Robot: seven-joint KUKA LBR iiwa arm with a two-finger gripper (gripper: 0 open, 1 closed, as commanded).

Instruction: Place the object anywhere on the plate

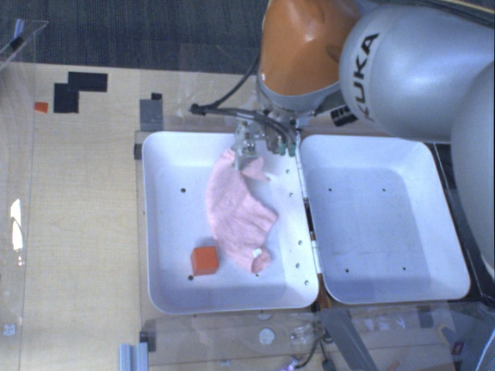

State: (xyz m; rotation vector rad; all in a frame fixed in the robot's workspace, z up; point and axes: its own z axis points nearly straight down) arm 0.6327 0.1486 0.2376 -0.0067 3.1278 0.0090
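Note:
A pink cloth (236, 207) lies stretched lengthwise in the left white bin (166, 230), running from the bin's far side towards its near side. An orange-red block (205, 260) sits on the bin floor beside the cloth's near end. My gripper (251, 149) hangs over the far edge of the left bin, right at the cloth's upper end, which rises up to meet it. The grey arm with its orange band (305, 37) looms above and hides the wrist.
The right white bin (383, 222) adjoins the left one along a shared rim. The wooden bench (73, 222) spreads out to the left, with black markers (77, 90) and a clear panel edge at the far left.

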